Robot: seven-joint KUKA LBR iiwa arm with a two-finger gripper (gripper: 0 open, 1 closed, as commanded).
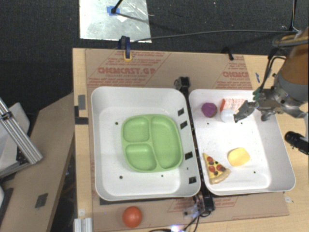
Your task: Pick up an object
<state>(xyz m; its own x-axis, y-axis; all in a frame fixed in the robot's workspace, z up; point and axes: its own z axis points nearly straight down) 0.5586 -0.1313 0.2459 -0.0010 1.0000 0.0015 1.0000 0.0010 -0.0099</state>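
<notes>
The arm enters from the right, and its gripper point(243, 113) hangs over the upper part of the right bin point(282, 153); it is just beside a small white and red carton point(230, 106) that lies near the far wall of this bin; the view is too dim and small at the fingertips, so I cannot tell how far the pincer is open, and I see nothing clearly between its fingers. A purple ball point(209, 109) rests to the left of the carton, close to it; a yellow round piece point(238, 156) lies nearer the front of the same bin, and a toy pizza slice point(215, 168) lies beside it at the front left corner. In the left bin point(104, 129) a green divided plate point(151, 142) with three compartments sits in the middle. Outside the bins, on the cardboard sheet point(145, 69) in front, there is a red-orange ball point(132, 216).
</notes>
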